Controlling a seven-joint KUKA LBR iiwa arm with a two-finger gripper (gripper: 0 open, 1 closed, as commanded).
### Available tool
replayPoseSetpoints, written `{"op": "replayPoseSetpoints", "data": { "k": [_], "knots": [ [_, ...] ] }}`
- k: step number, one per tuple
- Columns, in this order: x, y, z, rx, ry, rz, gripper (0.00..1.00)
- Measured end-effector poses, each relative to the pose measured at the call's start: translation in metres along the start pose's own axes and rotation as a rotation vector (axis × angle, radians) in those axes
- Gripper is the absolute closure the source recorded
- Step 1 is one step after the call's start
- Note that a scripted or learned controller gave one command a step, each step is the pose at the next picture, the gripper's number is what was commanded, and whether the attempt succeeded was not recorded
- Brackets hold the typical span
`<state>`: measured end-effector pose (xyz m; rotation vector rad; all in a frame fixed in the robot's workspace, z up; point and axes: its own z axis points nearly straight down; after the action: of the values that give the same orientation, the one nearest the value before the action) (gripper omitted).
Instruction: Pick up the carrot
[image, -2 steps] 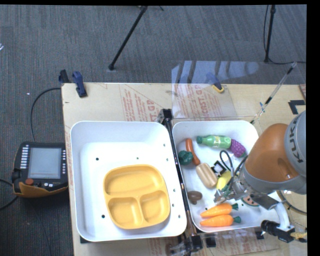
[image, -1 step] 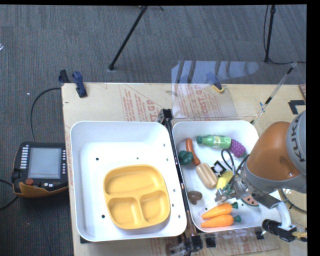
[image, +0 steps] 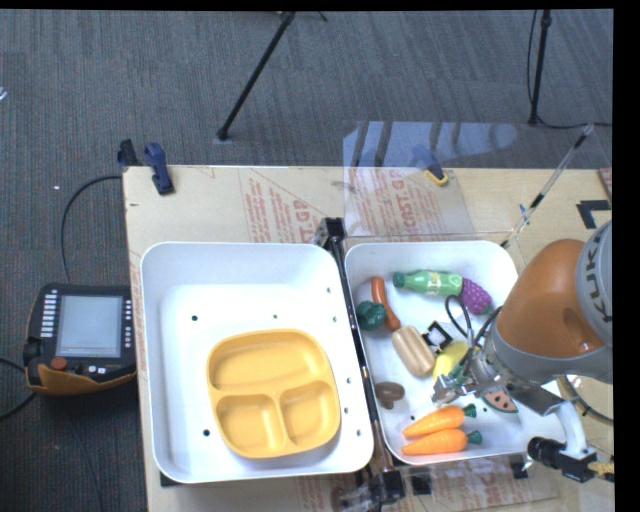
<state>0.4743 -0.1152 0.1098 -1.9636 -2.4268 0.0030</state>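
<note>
Two orange carrots with green tops lie side by side near the front edge of the right bin: the upper carrot and the lower carrot. My gripper hangs just above the upper carrot's green end, between it and a yellow toy. The grey and orange arm reaches in from the right and covers the bin's right side. Nothing shows as held.
The right bin also holds a green bottle, purple grapes, a red sausage, a dark green vegetable, a tan bun, a brown piece and a watermelon slice. A yellow divided plate lies in the left bin.
</note>
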Motion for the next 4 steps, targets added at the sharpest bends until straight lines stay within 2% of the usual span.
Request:
{"op": "replayPoseSetpoints", "data": {
  "k": [1, 2, 3, 4],
  "knots": [
    [0.000, 0.000, -0.008, 0.004, 0.003, 0.003, 1.00],
    [0.008, 0.002, 0.025, -0.007, -0.006, 0.515, 1.00],
    [-0.001, 0.000, 0.025, -0.009, -0.004, 0.975, 1.00],
    [-0.001, -0.001, 0.017, -0.001, -0.003, 0.972, 1.00]
  ]
}}
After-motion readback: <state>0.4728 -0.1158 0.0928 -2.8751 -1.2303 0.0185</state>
